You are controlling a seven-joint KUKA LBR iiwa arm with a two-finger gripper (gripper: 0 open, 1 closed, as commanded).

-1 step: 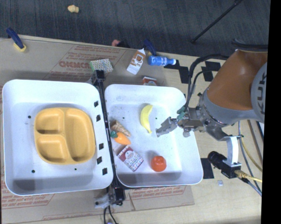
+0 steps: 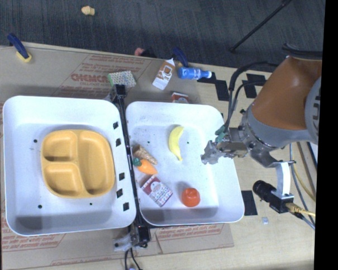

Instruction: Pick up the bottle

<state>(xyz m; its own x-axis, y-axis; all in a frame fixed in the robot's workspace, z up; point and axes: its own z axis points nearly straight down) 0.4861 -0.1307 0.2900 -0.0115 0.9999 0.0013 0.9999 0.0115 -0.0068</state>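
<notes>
A small blue bottle (image 2: 192, 74) with a white label lies on its side on the bench, behind the right bin's far rim and outside both bins. My gripper (image 2: 210, 154) hangs over the right part of the right bin (image 2: 229, 190), to the right of a yellow banana (image 2: 176, 141) and well in front of the bottle. I see nothing held in it. The grey arm with its orange band (image 2: 282, 97) reaches in from the right.
The right bin also holds a carrot (image 2: 146, 167), a cone-shaped toy (image 2: 145, 156), a red packet (image 2: 156, 191) and a red round object (image 2: 190, 197). A yellow divided plate (image 2: 78, 162) lies in the left bin (image 2: 18, 119). A small carton (image 2: 164, 74) lies beside the bottle.
</notes>
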